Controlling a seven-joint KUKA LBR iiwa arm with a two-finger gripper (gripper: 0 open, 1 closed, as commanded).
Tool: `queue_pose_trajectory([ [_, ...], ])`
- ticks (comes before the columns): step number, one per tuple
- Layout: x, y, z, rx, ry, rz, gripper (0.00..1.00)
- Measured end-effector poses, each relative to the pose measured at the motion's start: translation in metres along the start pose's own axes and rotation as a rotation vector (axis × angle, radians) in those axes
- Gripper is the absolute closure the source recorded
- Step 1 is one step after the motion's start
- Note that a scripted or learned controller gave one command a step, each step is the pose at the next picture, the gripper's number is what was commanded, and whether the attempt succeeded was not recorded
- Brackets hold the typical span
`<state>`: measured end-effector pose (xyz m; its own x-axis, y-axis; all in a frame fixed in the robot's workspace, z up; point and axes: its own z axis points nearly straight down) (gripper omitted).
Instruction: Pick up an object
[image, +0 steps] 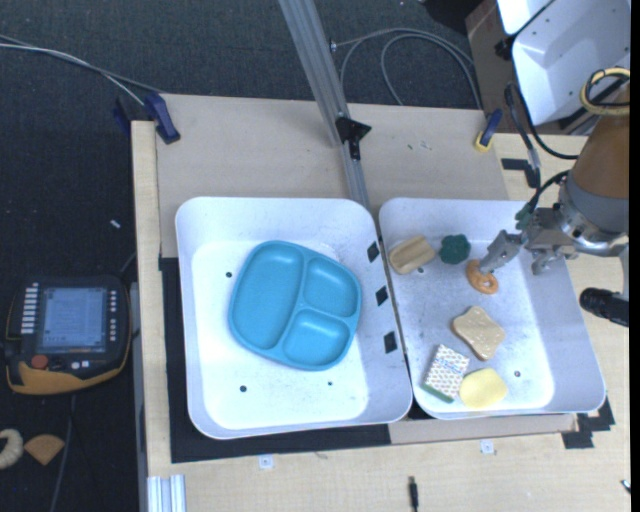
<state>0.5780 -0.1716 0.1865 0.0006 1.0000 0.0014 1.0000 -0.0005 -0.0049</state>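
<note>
My gripper (521, 260) hangs over the upper right part of the right bin (560, 330), its fingers spread open and only bin floor between them. Its left fingertip (495, 257) sits just above a small orange ring (484, 283); whether they touch I cannot tell. Left of the ring lie a dark green lump (455, 248) and a tan bread-like piece (411, 254). Lower in the bin are a toast slice (478, 331), a checkered sponge (446, 372) and a yellow lemon-like object (482, 388).
A blue divided plate (295, 303) lies in the left bin (200, 330). A slanted metal post (330, 80) rises at the back, between the bins. A handheld control pendant (68, 330) lies on the floor to the left of the bench.
</note>
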Motion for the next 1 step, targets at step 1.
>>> queue_pose_trajectory([
  [1,0.0007,0.0103,0.0525,0.000,0.000,-0.002,0.00],
])
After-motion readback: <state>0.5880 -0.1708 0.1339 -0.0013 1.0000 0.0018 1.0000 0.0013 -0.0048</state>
